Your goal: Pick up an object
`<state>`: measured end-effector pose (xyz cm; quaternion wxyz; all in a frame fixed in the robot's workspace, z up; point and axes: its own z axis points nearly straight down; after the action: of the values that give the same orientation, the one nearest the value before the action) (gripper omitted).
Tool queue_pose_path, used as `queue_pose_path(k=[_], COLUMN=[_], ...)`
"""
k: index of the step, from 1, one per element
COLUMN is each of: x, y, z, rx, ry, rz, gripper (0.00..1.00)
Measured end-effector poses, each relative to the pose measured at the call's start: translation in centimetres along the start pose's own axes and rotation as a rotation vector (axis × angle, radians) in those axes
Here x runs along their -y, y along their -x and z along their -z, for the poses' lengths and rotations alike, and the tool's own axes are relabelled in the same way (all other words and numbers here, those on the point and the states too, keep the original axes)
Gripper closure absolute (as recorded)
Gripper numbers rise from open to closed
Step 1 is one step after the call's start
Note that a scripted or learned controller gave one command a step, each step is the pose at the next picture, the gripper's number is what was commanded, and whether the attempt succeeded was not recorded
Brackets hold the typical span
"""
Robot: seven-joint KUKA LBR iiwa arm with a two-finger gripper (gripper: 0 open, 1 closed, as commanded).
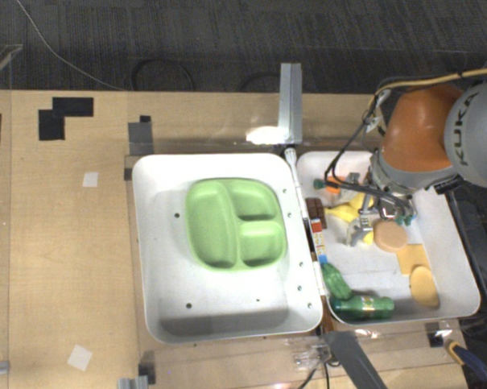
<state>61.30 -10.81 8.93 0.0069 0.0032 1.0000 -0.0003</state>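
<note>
Left bin (161,233): a white shallow tray holding a light green divided plate (233,222), three compartments, lying flat and slightly towards the far side of the bin. Nothing else is visible on it.

Between the bins: a metal divider post (291,107) stands at the far end of the shared edge.

Right bin (465,293): cluttered. Along its left wall is a dark brown block (314,211) with a small red-and-white item just near of it. Further near, against the same wall, is a green leafy piece (337,282), and at the near-left corner a green bottle (365,307) lies on its side along the near wall. A yellow object (341,214) sits towards the bin centre, far of those. A small orange piece (333,190) lies far of the yellow one.

Gripper (366,225): pointing down into the right bin just right of the yellow object, metal fingers close against it. The fingers' spacing is not resolvable; cannot tell whether anything is grasped.

Right of the gripper: a round tan disc (390,236), then a tan wedge (411,258) and a yellow rounded piece (423,285) near the right wall. The arm's orange band (414,134) hangs over the far-right part of the bin.
</note>
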Motion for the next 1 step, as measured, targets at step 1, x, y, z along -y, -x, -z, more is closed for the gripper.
queue_pose_path(k=[1], x=[-0.09], y=[0.52], z=[1.6], rx=[0.017], ry=[-0.002], rz=[0.005], gripper=[1.0])
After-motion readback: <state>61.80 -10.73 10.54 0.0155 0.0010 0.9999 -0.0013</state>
